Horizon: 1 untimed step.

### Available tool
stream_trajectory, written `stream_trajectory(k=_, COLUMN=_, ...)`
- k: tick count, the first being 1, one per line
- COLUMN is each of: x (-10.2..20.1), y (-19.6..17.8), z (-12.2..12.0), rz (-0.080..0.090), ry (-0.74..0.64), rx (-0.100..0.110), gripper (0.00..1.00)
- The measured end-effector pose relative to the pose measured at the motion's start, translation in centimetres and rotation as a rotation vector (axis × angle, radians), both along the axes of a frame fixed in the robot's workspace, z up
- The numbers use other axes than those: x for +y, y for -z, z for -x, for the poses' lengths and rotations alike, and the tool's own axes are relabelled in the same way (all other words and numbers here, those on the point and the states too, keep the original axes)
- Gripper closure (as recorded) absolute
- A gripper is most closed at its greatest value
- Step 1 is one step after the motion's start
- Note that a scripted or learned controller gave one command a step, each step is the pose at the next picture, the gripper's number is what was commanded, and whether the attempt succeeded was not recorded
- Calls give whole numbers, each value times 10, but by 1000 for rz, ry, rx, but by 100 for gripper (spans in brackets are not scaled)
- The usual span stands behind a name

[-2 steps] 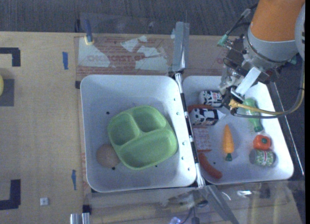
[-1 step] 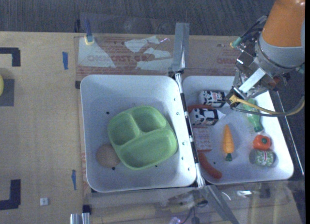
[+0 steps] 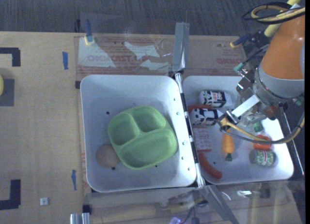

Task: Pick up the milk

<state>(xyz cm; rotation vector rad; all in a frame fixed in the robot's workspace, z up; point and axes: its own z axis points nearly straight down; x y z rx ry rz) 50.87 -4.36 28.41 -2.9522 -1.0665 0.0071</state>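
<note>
The milk (image 3: pixel 204 116) lies just left of the gripper (image 3: pixel 243 116), long axis running left-right; I cannot tell the claw's state.

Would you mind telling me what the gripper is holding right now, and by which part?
That cannot be told: the gripper hangs over the right bin, beside the milk.

- This is a robot lab.
- A big grey and orange robot arm (image 3: pixel 286 53) reaches over two white bins (image 3: pixel 97 97) on a taped wooden bench (image 3: pixel 38 121).
</note>
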Motion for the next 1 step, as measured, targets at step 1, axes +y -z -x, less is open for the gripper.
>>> stream_trajectory(k=1, x=-34, y=20, z=-20, rz=2, ry=163, rx=-3, gripper=100)
